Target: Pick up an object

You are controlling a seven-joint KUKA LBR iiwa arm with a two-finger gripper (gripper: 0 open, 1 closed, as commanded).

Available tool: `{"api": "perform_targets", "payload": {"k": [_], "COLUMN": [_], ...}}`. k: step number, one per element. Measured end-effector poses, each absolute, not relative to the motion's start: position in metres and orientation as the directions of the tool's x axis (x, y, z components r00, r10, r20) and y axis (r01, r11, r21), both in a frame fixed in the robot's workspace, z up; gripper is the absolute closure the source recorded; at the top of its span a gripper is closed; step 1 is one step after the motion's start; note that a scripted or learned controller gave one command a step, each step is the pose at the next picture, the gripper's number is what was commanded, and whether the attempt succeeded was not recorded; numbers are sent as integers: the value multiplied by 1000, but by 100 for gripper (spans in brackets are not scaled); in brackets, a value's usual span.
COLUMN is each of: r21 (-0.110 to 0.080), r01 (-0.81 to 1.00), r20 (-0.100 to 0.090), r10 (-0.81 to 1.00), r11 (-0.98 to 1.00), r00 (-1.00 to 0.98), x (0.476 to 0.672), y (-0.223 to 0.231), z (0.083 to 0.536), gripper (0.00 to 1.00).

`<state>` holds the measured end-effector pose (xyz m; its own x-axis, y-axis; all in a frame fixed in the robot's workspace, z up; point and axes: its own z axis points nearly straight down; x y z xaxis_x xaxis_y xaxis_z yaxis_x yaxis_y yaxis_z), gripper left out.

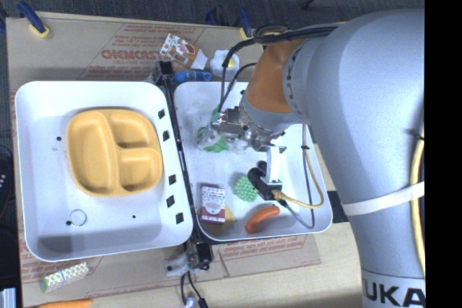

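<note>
Right at the middle of the frame, a small green object is lying on the floor of the right bin, in that bin's upper half, and the gripper is hanging just above and to the right of it, very near or touching (which of the two is not clear, nor whether the gripper is open or closed). Lower in the same bin, a green dotted ball is sitting near a red-and-white box and an orange carrot-shaped piece, both resting along the lower rim. Over in the left bin, a yellow divided tray is lying flat. The grey arm is reaching in from the right.
</note>
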<state>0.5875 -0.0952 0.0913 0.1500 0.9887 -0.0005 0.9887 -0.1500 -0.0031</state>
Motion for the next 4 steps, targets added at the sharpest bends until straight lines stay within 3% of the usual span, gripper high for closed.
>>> {"api": "perform_targets", "payload": {"k": [1, 2, 3, 4], "r21": [-5, 0, -2, -6], "r01": [989, 996, 996, 997], "r20": [0, -1, 0, 1], "r10": [989, 996, 996, 997], "r11": [-147, 89, 89, 82], "r00": [147, -89, -89, -82], "x": [588, 614, 613, 589], "y": [-95, -78, -78, -104], "z": [101, 246, 245, 136], "gripper": [100, 100, 0, 0]}}
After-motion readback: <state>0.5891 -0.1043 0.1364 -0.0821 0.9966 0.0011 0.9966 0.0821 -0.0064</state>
